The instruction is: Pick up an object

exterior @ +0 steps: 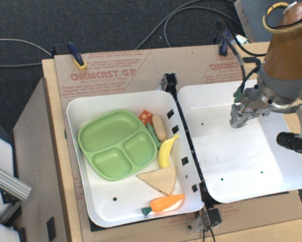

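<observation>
We see the end effector point(241, 117) over the right bin point(253, 165), near its far edge; we cannot tell its state, and nothing shows in its grasp. The bare white floor of that bin stretches toward the bench's near edge. The objects all lie in the left bin point(81, 153): a green divided plate point(116, 144) toward its far left, a hot dog point(159, 127) and a banana point(167, 151) along the right wall, a tan wedge point(161, 180) beside them, and a carrot point(166, 203) at the near right corner, close to the rim.
</observation>
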Tool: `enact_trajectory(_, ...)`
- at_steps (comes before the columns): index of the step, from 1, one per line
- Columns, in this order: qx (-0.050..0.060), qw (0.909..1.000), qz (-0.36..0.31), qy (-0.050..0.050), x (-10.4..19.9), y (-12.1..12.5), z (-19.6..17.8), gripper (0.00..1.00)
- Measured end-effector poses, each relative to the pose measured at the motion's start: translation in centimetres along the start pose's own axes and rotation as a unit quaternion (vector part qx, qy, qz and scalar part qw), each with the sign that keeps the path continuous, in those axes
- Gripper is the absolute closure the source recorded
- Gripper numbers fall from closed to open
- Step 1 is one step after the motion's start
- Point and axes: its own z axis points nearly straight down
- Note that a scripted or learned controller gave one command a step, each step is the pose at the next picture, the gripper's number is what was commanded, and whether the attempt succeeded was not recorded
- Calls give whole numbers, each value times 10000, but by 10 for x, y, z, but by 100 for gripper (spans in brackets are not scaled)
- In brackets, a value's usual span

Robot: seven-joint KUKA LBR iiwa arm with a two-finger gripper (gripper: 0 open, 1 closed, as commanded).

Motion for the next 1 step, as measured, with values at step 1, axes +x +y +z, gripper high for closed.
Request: enact_trajectory(1,-7,10000,-1,0,45,29,4,100)
